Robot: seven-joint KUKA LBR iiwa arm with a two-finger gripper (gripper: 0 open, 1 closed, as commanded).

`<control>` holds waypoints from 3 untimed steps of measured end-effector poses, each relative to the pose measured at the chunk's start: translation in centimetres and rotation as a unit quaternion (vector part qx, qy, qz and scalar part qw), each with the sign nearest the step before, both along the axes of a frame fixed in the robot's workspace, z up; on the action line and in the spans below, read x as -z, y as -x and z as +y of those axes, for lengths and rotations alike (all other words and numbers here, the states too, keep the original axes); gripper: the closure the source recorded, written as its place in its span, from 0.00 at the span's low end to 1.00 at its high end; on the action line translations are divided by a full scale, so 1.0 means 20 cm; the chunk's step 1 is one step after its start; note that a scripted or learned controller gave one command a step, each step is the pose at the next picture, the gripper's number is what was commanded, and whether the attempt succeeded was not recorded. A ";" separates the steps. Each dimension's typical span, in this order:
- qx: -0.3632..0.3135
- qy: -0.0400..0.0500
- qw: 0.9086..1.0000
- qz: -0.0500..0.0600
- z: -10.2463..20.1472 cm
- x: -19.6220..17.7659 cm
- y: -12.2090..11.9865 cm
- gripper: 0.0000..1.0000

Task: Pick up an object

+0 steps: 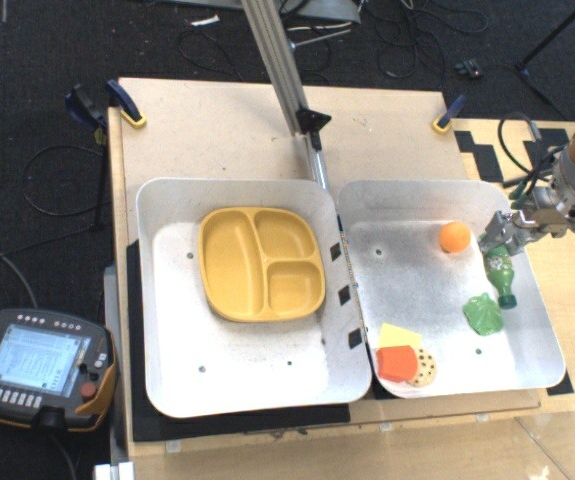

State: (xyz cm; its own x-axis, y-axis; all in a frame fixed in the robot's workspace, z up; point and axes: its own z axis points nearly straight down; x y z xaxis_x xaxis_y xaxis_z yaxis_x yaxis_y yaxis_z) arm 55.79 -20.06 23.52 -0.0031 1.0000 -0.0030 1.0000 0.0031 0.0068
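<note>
Entry: right bin (387, 268), contents and claw position at this moment.

My gripper (504, 236) stood over the right bin's far right side, near its rim, arm coming in from the right. Whether the claw was released or clenched I could not tell; the view was too small and cluttered there, and nothing could be seen held in it.

Item nearest: green bottle (500, 274), lying just below the claw, perhaps touching it. Its long axis ran roughly up and down the view, slightly tilted, with one end close under the claw and the other toward the green leafy toy (483, 314).

Item: orange ball (455, 238), to the claw's left, near but apart.

Items: red block (398, 363), yellow piece (398, 336) and a speckled cookie (424, 369), clustered at the bin's near edge, well apart from the claw.

Left bin (167, 298): yellow divided tray (262, 263).

Judgement: the bottle was the likely pick; a grasp would want closing across its narrow width, crosswise to that axis.
</note>
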 end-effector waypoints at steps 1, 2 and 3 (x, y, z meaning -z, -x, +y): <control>-0.002 -0.002 1.000 0.004 0.22 0.03 0.05 1.00; -0.002 -0.002 1.000 0.004 0.44 0.06 0.09 1.00; -0.002 -0.002 1.000 0.005 0.68 0.09 0.16 1.00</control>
